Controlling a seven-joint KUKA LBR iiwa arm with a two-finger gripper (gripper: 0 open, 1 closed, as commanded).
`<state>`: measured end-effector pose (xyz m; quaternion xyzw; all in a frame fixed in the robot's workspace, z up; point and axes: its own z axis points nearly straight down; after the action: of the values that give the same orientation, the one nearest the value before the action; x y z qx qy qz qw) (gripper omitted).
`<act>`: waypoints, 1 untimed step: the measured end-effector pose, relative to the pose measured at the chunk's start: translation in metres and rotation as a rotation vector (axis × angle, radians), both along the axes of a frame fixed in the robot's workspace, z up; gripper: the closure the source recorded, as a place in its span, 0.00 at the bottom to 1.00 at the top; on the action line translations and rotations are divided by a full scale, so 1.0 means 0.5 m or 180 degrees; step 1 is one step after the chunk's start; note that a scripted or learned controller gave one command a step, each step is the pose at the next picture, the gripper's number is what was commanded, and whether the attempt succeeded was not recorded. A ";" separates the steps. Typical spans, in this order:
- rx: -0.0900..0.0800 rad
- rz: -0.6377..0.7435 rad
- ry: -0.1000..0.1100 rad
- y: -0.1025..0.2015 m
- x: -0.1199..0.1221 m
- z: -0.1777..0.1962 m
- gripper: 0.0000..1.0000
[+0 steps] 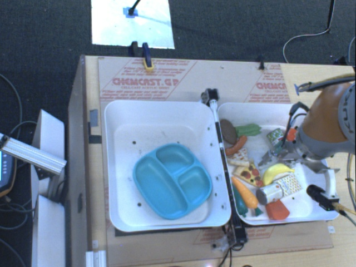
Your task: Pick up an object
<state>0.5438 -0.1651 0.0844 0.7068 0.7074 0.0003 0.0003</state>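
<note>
The right bin (261,109) holds a heap of toy foods. Among them are a yellow banana (276,173), an orange carrot (245,192), a red block (277,209), a pizza slice (248,174), a sausage (237,144), a green pickle (248,130), a brown oval piece (228,131), a green-and-white packet (275,136) and a small silver can (269,193). My gripper (269,157) is low in this bin, just above the banana and beside the packet. Nothing is visibly held in it.
The left bin (119,149) holds a blue divided plate (172,179). A dark rail (219,143) separates the two bins. The arm's grey wrist and orange band (331,113) cover the right bin's far right side. A checkered box (287,183) lies by the can.
</note>
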 end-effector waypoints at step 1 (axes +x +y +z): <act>0.0020 -0.0039 0.0175 0.055 0.184 -0.008 0.00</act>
<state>0.6358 -0.1376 0.0805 0.7110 0.7027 -0.0169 -0.0214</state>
